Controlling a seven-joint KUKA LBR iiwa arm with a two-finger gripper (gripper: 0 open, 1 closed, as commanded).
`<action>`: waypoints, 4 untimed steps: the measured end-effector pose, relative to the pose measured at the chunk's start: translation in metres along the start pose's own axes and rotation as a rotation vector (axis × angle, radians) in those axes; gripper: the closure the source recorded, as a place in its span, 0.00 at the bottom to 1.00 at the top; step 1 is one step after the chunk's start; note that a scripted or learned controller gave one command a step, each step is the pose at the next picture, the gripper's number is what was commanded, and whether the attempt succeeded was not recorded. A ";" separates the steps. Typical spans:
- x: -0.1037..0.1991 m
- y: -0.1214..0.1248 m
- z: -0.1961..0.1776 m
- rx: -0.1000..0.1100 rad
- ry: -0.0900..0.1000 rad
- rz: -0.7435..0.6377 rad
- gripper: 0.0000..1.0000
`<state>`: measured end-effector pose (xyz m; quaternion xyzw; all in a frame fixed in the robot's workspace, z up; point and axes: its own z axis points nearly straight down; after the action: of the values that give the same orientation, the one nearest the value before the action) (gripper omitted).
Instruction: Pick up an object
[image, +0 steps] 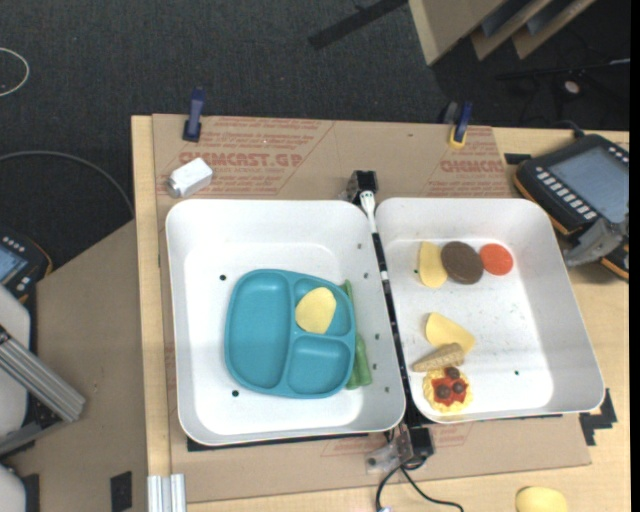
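Camera view: teal plastic divided plate (270, 335) in left white bin (200, 300), yellow round piece (316, 310) in its 1 o'clock compartment. Right white bin (545, 300): brown disc (462, 262) at 12 o'clock, orange disc (497, 259) touching it at 3 o'clock; small pizza toy (447, 389) at 6. Gripper state: cannot tell

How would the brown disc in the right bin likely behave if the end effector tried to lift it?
The brown disc looks flat and low, so fingers may slide over it. It appears rigid, probably light toy food. It touches the yellow piece and orange disc, so both would likely shift.
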<state>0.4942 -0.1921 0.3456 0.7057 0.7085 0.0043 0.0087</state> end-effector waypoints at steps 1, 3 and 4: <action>0.009 -0.011 -0.177 -0.004 -0.002 0.002 0.00; 0.042 -0.011 -0.198 0.000 0.000 0.006 0.00; 0.108 -0.013 -0.079 0.030 0.009 -0.002 0.00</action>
<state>0.4789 -0.0837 0.4237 0.7049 0.7093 -0.0032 -0.0054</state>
